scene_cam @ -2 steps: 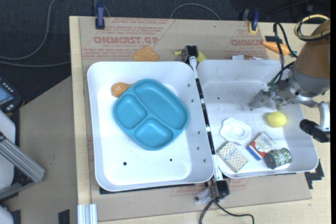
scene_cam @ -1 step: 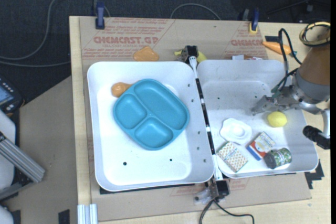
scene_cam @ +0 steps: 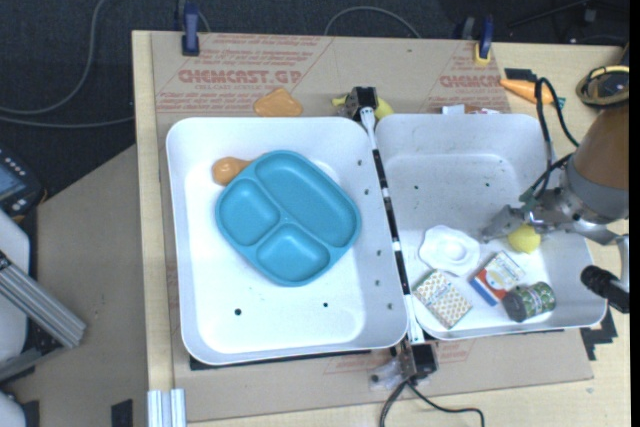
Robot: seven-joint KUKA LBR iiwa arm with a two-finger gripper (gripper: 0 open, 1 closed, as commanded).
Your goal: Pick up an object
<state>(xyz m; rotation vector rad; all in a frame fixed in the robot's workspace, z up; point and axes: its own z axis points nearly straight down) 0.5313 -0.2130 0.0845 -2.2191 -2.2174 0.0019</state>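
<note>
Yellow and round, a small ball (scene_cam: 523, 238) sits in my right bin (scene_cam: 450, 140), touching my claw (scene_cam: 522, 220); whether the claw is wide or narrow I cannot tell. Just beside it lie a glossy white lid (scene_cam: 449, 249), a checkered packet (scene_cam: 443, 299), a striped card (scene_cam: 494, 276) and a dark green cylinder (scene_cam: 529, 300). Left bin (scene_cam: 200, 315): smooth blue divided plate (scene_cam: 287, 216).
</note>
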